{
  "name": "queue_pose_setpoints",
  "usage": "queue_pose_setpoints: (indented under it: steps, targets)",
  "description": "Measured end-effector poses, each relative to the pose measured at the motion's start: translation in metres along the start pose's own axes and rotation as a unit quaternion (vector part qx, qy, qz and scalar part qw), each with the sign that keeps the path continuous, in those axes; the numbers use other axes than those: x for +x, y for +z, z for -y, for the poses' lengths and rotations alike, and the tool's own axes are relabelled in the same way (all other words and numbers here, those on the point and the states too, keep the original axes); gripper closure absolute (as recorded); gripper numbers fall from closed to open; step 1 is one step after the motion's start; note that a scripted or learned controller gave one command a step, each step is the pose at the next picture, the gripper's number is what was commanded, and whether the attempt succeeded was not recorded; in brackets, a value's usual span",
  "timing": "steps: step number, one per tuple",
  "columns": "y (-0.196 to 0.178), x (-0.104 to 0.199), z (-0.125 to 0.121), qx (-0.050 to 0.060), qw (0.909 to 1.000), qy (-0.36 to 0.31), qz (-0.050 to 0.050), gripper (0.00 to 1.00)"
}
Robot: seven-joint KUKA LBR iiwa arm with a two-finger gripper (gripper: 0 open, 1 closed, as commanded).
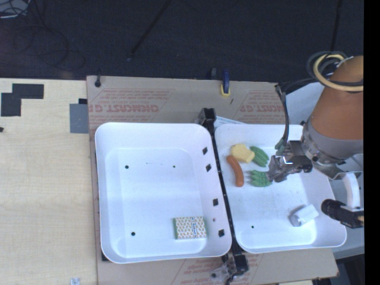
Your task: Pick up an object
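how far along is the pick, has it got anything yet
Done: the arm has reached into the right bin, with the gripper down beside the green toy. In hand: nothing visibly between the fingers; the view is too coarse to tell a grasp. Left: grip and lift. The sausage, yellow piece, grey block and the patterned block in the left bin lie untouched.

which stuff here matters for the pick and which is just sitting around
In play: gripper, low in the right bin; green item right beside it; orange sausage-shaped item; yellow item; second green item.

Lying about: grey block; patterned block in the left bin.
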State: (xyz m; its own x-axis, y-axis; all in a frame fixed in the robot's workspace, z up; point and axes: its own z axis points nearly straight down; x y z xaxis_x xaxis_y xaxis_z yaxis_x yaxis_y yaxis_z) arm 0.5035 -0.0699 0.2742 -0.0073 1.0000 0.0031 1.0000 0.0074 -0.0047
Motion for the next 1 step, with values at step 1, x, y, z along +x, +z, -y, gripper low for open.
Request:
queue_pose_setpoints:
  steps: [1]
  targets:
    - [0.0145,-0.0759,0.0162,0.001,1.0,0.007,0.002,1.0]
